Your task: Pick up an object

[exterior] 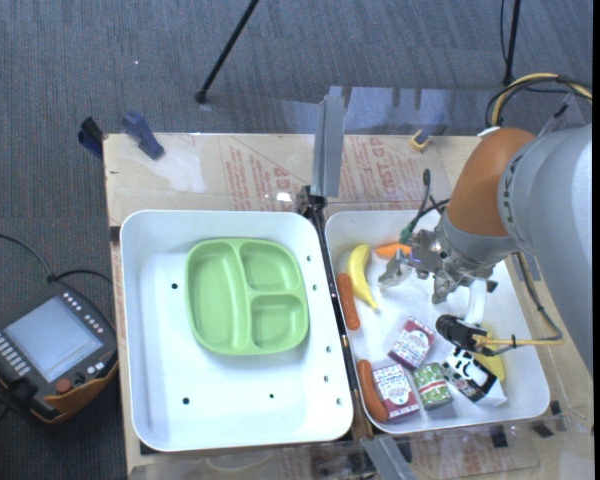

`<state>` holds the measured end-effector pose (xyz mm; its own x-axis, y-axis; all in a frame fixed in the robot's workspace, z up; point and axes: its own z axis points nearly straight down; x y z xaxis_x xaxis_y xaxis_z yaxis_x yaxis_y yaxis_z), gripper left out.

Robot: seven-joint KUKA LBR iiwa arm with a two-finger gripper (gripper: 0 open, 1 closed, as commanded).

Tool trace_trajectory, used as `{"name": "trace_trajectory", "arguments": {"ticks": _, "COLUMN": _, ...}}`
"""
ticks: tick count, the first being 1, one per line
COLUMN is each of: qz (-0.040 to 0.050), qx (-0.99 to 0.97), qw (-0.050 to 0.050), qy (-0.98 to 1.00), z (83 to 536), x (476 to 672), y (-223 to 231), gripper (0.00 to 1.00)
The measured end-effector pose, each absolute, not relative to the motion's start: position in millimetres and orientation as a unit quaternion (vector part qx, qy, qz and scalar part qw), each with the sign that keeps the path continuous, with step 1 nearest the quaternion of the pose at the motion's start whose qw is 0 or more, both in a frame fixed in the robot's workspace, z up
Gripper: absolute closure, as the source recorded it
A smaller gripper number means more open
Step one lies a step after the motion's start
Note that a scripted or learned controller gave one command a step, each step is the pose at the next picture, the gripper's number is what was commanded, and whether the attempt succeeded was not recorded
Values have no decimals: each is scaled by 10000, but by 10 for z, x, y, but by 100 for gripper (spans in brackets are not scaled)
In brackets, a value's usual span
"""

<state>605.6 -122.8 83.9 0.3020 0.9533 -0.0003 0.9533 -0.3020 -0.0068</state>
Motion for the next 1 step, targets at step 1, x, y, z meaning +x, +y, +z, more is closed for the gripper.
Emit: {"name": "trace_trajectory", "arguments": {"ticks": 1, "qz": 31, "qx": -8814, "qw": 41, "qy": -4724, "z": 834, "x": 5335, "y": -1344, "gripper": 0}}
